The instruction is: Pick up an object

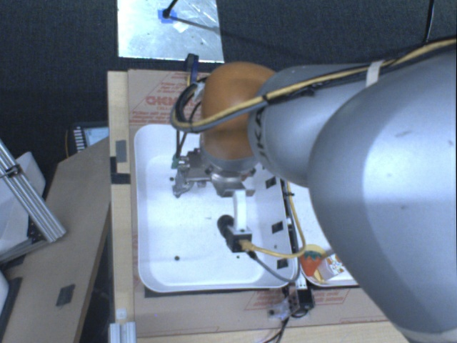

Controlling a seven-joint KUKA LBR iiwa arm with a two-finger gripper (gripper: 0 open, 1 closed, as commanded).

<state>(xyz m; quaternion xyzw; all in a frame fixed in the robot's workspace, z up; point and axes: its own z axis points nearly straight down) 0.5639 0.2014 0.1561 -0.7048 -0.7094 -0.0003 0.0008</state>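
Note:
My gripper [183, 179] hangs low over the left white bin [153, 213], near the bin's upper middle, under the orange wrist band. Nothing is visible held in it. A small orange and white packet [323, 264] lies in the right bin, peeking out from under the arm at the lower right. The grey arm covers most of the right bin.
A tiny dark speck [176, 257] lies on the left bin's floor near its front. Cardboard [153, 95] lines the bench behind the bins. A shiny metal sheet [168, 20] lies at the back, and aluminium rails [25, 199] stand to the left.

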